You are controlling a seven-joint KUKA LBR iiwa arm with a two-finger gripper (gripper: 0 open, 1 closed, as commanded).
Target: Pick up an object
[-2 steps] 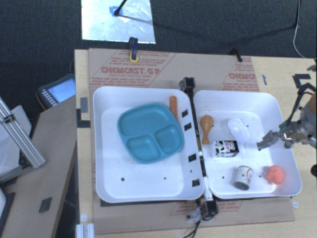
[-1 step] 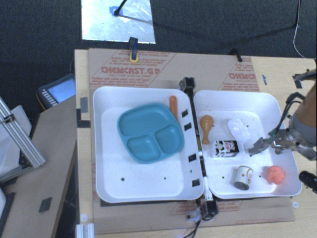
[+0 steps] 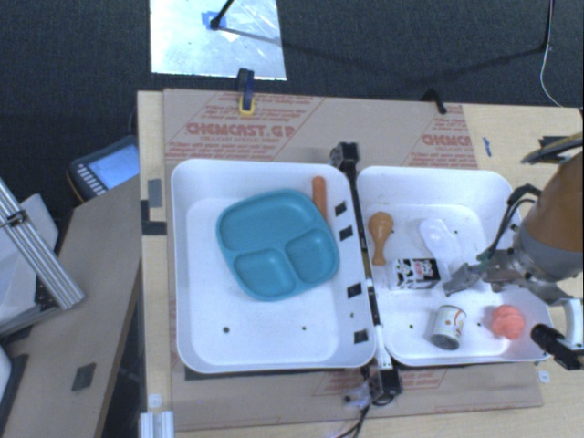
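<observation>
Under both white bins lies a brown cardboard sheet [image 3: 274,121] printed "CHEMCAST GP" in red, on a wooden bench [image 3: 151,272] over dark carpet. Left of the divider [image 3: 356,245], a blue sectioned plate [image 3: 276,243] fills the left bin [image 3: 196,327]. Right of it, the right bin [image 3: 493,190] holds a small carton [image 3: 415,272], a can [image 3: 447,327] and an orange ball [image 3: 507,321]. The gripper [image 3: 465,279] hovers beside the carton; whether it grips anything I cannot tell.

Two bins side by side on the surface [image 3: 274,121]. Left bin [image 3: 196,272]: divided tray [image 3: 276,243] in the middle, stick-like item [image 3: 319,195] at its far right edge. Right bin [image 3: 484,190]: wooden tool [image 3: 380,234] at left, carton [image 3: 415,271] just right of it, can [image 3: 447,326] in front, ball [image 3: 507,321] right of the can, clear piece [image 3: 441,238] behind the carton.
</observation>
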